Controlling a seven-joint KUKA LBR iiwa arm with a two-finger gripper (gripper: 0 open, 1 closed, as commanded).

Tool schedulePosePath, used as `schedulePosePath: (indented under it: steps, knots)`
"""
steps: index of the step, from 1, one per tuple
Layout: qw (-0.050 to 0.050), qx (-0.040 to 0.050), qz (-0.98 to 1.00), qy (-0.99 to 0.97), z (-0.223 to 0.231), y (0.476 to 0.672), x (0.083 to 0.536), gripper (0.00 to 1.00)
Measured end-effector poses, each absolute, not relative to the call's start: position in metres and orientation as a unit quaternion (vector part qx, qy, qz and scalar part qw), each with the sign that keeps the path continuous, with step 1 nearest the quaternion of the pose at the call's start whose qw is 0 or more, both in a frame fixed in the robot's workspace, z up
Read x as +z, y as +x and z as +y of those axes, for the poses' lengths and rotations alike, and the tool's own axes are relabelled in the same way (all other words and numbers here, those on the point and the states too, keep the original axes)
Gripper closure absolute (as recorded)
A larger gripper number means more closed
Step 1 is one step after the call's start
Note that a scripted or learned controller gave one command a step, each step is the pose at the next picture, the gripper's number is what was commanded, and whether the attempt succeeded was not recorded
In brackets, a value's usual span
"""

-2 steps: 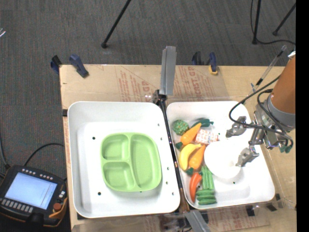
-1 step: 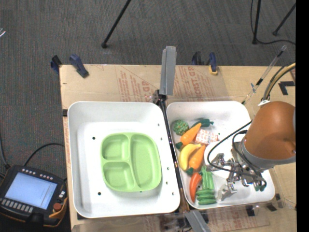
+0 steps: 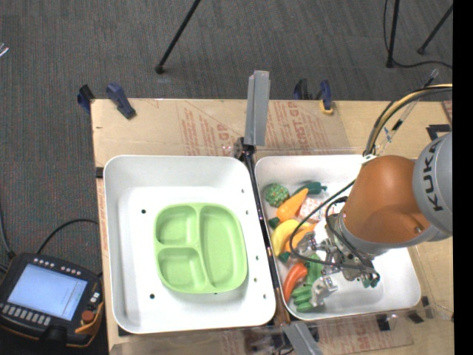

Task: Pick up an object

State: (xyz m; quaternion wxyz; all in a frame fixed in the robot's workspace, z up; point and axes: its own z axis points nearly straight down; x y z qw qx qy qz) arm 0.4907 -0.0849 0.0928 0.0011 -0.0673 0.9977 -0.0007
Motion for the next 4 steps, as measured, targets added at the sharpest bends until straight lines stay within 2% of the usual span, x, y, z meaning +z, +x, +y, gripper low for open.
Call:
schedulePosePath:
  steps: [1,2,3,4]
  knots:
    - [0.001,0.0005,1.0,0.003,-0.089,0.52,0.093,0.0]
    - [0.006,-0.0005,1.0,-0.024,-0.083,0.591,0.094,0.0]
    - [0.002,0.0004,1.0,0.005,-0.082,0.646,0.094,0.0]
    - [0.006,0.0001,1.0,0.002,-0.081,0.649,0.107,1.0]
